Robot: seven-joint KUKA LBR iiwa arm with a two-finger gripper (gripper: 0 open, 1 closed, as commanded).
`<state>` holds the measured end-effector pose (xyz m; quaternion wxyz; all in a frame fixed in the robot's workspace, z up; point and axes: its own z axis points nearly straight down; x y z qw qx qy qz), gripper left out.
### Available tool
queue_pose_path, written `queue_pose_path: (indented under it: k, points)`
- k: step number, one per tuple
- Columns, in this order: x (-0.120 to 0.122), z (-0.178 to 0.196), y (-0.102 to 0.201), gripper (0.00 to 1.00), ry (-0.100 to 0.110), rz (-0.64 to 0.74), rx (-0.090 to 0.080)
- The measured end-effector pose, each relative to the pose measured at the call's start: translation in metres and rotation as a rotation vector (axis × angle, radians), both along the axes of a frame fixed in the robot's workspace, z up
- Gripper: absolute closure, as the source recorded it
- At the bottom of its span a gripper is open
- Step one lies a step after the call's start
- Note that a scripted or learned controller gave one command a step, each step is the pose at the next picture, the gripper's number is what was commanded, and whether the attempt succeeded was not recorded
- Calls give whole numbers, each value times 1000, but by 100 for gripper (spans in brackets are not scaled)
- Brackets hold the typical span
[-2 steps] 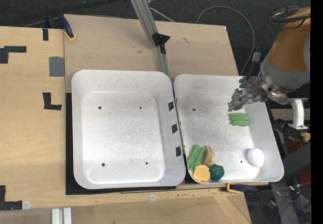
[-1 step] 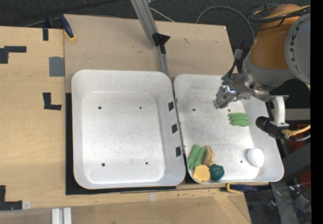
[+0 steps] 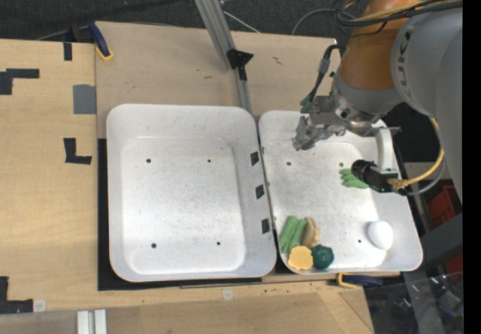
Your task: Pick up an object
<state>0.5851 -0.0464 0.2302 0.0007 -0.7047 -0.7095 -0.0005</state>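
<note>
The gripper (image 3: pixel 307 138) hung over the far end of the right bin (image 3: pixel 338 250); its opening could not be told, and nothing showed in its grip. At that bin's near edge lay four things: a green pod (image 3: pixel 291 231), a tan piece (image 3: pixel 310 232), a yellow piece (image 3: pixel 301 257) and a dark green piece (image 3: pixel 322 256). A white ball (image 3: pixel 379 234) sat toward its near right corner, a light green piece (image 3: pixel 352 177) at its right edge. The bin's middle floor was open.

Right bin (image 3: pixel 331 174) centre bare, toys (image 3: pixel 304 238) crowd its near edge — white ball (image 3: pixel 379 234) cornered
</note>
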Motion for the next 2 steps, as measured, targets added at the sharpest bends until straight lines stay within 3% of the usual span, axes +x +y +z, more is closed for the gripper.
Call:
queue_pose_path:
  k: [2]
  points:
    - [20,2,107,100,0,0,0]
